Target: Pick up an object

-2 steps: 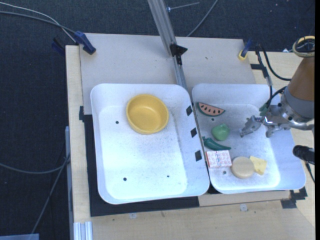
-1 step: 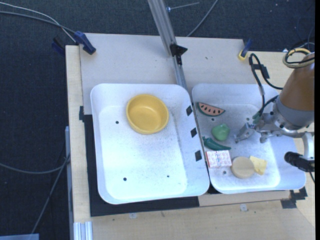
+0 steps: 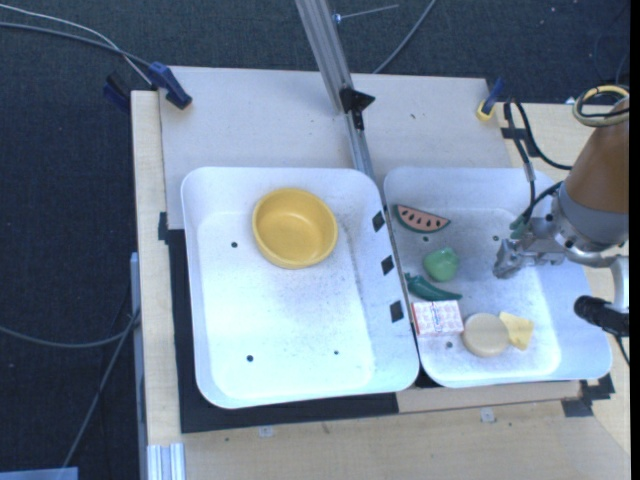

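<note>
1. Now my pincer [image 3: 507,265] is low inside the right shallow white bin [image 3: 570,363], close over its floor; my grey arm with the orange band [image 3: 604,183] enters from the right side of the view.
2. Whether my pincer is wide or narrow, I cannot tell; it looks small and dark, and I see no object between its tips.
3. I take the round green ball-like object [image 3: 441,264] as my landmark. My pincer is to the right of it, apart from it, with bare bin floor between them.
4. Above the green object lies a flat watermelon slice toy, red with a green rind [image 3: 422,218].
5. Just below the green object lies a dark green long piece, like a pepper or a pod [image 3: 432,289].
6. Further below is a small white packet with red print [image 3: 437,318].
7. Below and to the right of the green object are a pale round disc [image 3: 486,335] and a yellow wedge piece [image 3: 517,329], touching each other.
8. Well to the left of the green object, in the left shallow white bin [image 3: 290,368], a yellow plastic bowl [image 3: 294,228] stands upright.
</note>
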`<state>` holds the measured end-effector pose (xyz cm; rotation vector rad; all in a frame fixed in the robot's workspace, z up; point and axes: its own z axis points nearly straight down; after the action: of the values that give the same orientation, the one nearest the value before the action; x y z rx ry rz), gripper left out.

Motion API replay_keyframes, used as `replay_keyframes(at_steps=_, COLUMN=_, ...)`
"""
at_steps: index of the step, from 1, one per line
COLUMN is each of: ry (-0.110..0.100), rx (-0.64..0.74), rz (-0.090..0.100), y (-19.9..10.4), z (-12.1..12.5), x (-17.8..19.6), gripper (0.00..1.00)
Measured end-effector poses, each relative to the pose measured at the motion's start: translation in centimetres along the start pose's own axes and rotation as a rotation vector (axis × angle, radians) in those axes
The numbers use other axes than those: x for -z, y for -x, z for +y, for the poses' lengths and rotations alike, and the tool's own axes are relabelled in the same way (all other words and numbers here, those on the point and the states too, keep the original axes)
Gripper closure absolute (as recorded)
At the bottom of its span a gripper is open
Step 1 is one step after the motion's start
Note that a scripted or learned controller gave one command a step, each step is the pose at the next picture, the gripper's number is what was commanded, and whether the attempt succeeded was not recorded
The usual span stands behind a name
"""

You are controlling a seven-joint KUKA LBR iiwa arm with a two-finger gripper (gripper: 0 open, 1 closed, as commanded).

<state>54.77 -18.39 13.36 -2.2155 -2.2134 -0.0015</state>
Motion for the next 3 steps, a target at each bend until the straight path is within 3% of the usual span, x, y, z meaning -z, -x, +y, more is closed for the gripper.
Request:
replay_keyframes(at_steps=1, ry=0.014, rx=0.001, rz=-0.009, y=0.5, z=0.1, x=6.6, gripper=1.0)
replay_keyframes(at_steps=2, ry=0.014, rx=0.002, rz=-0.009, y=0.5, z=0.2, x=10.3, gripper=1.0)
replay_keyframes(at_steps=3, ry=0.013, rx=0.007, rz=-0.007, y=-4.5, z=1.3, x=11.4, gripper=1.0)
